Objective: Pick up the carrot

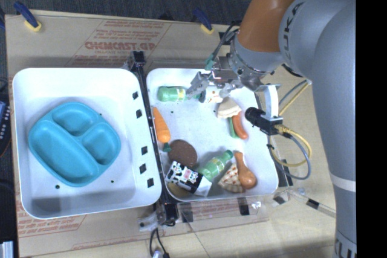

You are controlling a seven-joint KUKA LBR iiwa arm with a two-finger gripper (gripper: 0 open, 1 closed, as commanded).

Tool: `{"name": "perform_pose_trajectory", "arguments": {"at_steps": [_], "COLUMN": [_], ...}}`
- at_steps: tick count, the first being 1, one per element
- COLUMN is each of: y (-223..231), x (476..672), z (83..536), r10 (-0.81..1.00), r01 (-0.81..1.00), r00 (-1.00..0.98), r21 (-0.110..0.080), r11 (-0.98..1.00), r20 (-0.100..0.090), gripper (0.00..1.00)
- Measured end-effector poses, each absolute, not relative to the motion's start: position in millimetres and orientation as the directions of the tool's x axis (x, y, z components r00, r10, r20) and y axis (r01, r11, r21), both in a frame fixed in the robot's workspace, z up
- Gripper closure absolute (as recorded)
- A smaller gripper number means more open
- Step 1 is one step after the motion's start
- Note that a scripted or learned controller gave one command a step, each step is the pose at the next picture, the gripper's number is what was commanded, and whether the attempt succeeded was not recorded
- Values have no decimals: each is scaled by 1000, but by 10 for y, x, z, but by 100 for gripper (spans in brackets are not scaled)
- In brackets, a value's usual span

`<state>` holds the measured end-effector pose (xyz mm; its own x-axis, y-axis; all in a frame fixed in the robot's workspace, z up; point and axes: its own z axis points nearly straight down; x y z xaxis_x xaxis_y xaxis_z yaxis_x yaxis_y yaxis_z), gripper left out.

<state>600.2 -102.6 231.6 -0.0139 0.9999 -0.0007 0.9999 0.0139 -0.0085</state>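
Gripper (205, 86) hangs over the upper part of the right bin (266, 157), and I cannot tell if it has hold of anything. Lying along that bin's left wall, near the middle of the frame, is the carrot (161, 125). A brown cookie (182, 152) sits just below it, and a green bottle (172, 93) lies just above. The blue divided plate (74, 142) rests in the left bin (36, 205). The arm looks to be at the reaching step. Next it should move left and down onto the carrot.
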Motion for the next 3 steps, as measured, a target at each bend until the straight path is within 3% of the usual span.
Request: {"name": "perform_pose_trajectory", "arguments": {"at_steps": [1,2,3], "y": [-950,-1058,-1047], "x": [5632,6130,6201], "z": [1097,936,927], "r10": [948,993,952], "r01": [948,993,952], "r00": [-318,-116,306], "r21": [11,-3,-4], "r11": [318,116,-306], "r20": [-9,-5,-1], "gripper": [0,0,0]}}
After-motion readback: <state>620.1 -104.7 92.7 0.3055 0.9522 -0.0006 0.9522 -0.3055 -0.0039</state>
